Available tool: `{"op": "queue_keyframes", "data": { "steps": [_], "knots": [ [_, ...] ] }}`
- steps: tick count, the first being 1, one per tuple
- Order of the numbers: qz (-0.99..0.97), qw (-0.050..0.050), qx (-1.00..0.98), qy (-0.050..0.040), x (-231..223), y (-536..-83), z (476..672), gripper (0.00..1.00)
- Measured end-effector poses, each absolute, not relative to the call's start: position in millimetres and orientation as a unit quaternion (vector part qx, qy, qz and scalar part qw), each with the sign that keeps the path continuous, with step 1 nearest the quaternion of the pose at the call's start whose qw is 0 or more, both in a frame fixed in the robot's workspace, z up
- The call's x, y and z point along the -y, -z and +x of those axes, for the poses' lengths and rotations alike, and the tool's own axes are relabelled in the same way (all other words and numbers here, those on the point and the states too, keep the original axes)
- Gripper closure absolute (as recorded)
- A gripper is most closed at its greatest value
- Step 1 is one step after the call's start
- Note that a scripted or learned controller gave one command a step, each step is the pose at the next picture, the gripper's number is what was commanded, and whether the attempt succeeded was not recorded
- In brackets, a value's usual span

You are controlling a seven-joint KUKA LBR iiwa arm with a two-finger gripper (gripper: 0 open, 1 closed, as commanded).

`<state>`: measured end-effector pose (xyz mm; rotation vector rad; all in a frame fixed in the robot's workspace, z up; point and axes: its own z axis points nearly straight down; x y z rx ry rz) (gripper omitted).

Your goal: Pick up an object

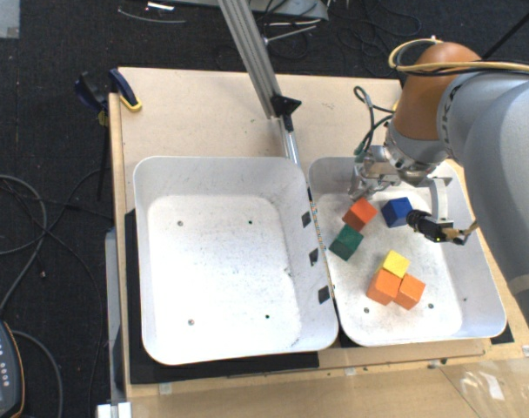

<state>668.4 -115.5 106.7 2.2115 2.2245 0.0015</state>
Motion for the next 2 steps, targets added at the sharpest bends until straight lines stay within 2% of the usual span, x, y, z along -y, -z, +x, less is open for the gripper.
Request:
{"op": "queue_keyframes", "data": {
  "steps": [1, 2],
  "knots": [
    [0.705, 0.002, -0.71, 0.0001, 115, -106, 668.2, 0.0],
    [0.707, -0.001, -0.707, 0.0011, 100, -95, 635.2, 0.0]
  ]
}}
